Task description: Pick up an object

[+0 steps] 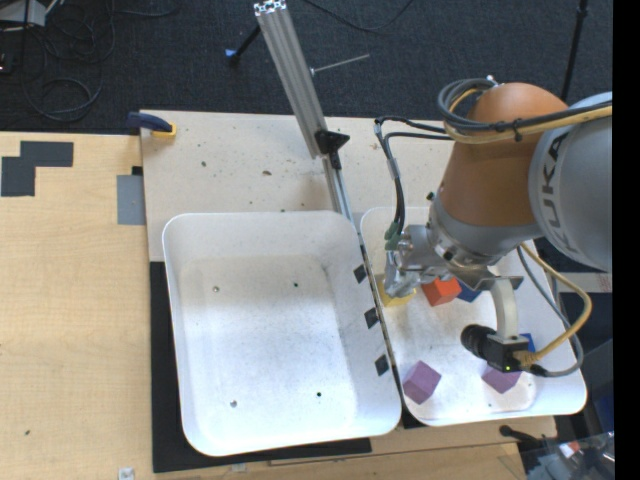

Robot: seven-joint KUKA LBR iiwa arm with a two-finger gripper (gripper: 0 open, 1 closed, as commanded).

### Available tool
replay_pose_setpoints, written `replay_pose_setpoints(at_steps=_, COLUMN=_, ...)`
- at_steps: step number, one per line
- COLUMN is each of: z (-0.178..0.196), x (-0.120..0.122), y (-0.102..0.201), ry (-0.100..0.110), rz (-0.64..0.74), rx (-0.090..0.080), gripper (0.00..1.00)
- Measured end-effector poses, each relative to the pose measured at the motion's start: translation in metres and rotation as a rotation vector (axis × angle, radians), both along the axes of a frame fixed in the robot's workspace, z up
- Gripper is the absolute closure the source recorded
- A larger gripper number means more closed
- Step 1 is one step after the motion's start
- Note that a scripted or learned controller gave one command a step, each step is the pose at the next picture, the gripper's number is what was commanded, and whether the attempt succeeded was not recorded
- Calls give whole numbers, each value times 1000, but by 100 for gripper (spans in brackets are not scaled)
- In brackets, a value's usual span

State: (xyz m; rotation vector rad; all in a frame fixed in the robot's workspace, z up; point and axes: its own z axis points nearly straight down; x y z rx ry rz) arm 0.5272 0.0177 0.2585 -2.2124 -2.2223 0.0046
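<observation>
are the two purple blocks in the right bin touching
Apart. The camera view shows bare white bin floor between one purple block and the other purple block.

Arm: we see a grey rounded KUKA arm (pixel 585 183) with black lettering.
Band: we note a broad glossy orange band (pixel 495 158).
Cables: black cables (pixel 395 183) loop alongside.
Gripper: small silver metal gripper (pixel 398 280).

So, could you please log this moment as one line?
hand: low in right bin, near divider | nearby: orange block | loose: purple cubes | grasp: unconfirmed
</observation>
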Motion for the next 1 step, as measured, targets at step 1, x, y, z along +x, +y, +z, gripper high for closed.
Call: replay_pose_setpoints(at_steps=1, z=-19, x=-4, y=46, ry=1, rz=-1, rx=-1, gripper=100)
